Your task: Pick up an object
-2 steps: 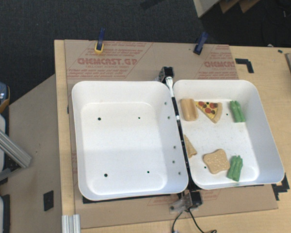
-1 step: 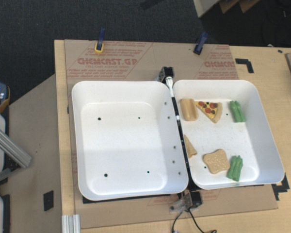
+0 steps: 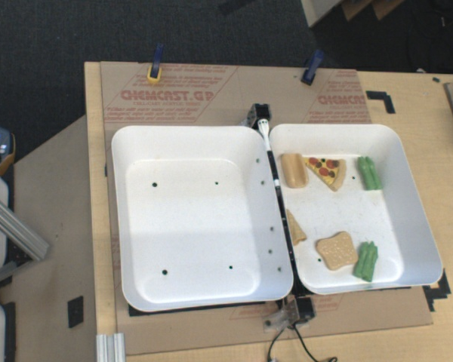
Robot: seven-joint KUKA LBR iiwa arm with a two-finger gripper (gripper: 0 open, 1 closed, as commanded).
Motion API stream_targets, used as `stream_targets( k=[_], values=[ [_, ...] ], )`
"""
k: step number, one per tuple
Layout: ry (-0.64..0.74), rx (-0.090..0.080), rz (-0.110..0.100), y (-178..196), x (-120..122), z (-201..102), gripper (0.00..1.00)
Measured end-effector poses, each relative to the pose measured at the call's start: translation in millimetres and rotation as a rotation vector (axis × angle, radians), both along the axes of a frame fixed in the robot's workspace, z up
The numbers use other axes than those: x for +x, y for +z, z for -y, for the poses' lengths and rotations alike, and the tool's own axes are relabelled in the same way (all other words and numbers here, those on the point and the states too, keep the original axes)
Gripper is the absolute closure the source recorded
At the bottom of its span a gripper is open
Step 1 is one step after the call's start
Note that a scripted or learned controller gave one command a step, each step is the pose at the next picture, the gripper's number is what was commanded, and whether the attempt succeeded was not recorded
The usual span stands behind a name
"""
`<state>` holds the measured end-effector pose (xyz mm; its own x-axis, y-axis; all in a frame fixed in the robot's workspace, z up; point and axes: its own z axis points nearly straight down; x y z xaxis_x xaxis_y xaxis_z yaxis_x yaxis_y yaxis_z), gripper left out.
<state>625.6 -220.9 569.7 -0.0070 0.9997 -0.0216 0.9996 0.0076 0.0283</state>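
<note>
Toward the frame's right we see the shallow white right bin [image 3: 408,202] holding a tan bread roll [image 3: 293,170], triangular pizza slice [image 3: 325,170], toast slice [image 3: 337,250] and two green pods [image 3: 369,173]; the gripper's state we cannot tell.

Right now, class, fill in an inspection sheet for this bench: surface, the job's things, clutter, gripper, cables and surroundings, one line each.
Surface: cardboard sheet on the bench, bearing the left bin and right bin side by side.
Job's things: all in the right bin: bread roll, pizza slice, upper green piece, tan wedge by the divider, toast slice, lower green piece.
Clutter: yellow-tipped clamp and blue clamp on the cardboard's far edge.
Gripper: nothing seen.
Cables: one cable trailing off the near edge.
Surroundings: dark carpet.
</note>
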Motion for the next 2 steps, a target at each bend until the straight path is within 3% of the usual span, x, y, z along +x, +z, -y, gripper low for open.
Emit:
stream_targets(
  k=[1, 2],
  values=[
    [-0.007, 0.024, -0.038, -101.0, 17.9, -6.1, 1.0],
    [-0.007, 0.02, -0.027, -93.7, 17.6, -5.9, 0.0]
  ],
)
